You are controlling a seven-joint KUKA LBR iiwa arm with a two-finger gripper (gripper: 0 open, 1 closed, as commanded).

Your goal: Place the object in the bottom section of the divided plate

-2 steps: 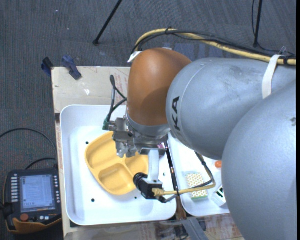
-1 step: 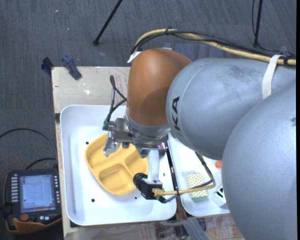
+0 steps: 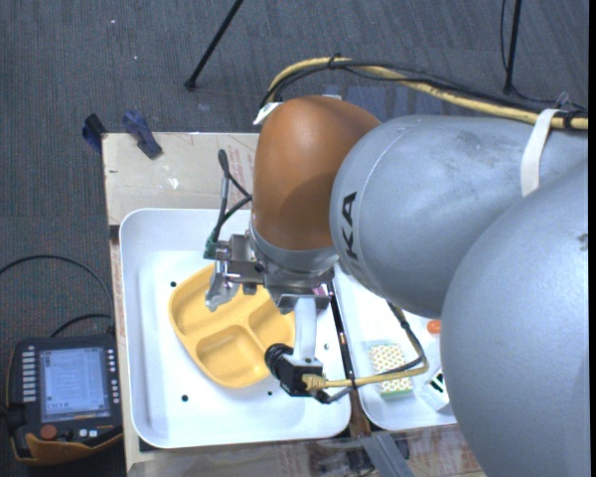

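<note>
— Where is the plate, and how much room is around it?

— The yellow plastic divided plate (image 3: 223,331) lies in the left shallow white bin (image 3: 144,366), turned askew. Bare bin floor runs to the plate's left and below it; the bin's far rim is well apart from the plate.

— And you?

— My gripper (image 3: 222,288) hangs over the plate's upper section, at its upper edge. My orange-banded grey arm (image 3: 308,182) bulks above and right of the plate. Whether my jaws are parted or closed, or hold the object, I cannot tell.

— Anything else nearby?

— A small pale checked block (image 3: 389,358) sits right of the plate, in the neighbouring bin.
</note>
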